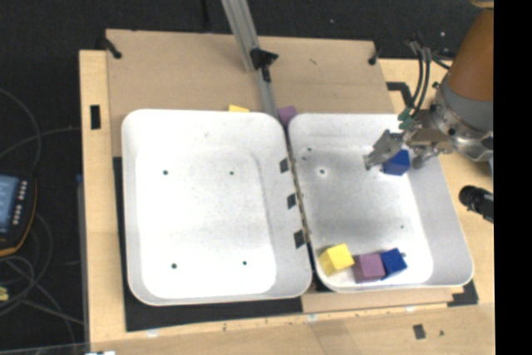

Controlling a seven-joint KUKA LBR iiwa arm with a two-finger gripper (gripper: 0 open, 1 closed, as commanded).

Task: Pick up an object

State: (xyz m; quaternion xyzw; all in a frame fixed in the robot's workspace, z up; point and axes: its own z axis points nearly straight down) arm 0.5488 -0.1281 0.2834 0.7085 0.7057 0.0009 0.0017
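My gripper (392,160) hangs over the far right part of the right bin (357,204). A small blue block (399,163) sits between its grey fingers, and the gripper is shut on it. At that bin's front edge three blocks lie in a row: a yellow block (337,258), a purple block (369,267) and another blue block (394,262). The arm's orange band (475,54) rises at the right.
The left bin (199,204) lies beside the right one. Behind the bins, a yellow piece (238,108) and a purple piece (288,114) rest on the bench. A slanted metal pole (237,8) comes down to the bins' shared far corner.
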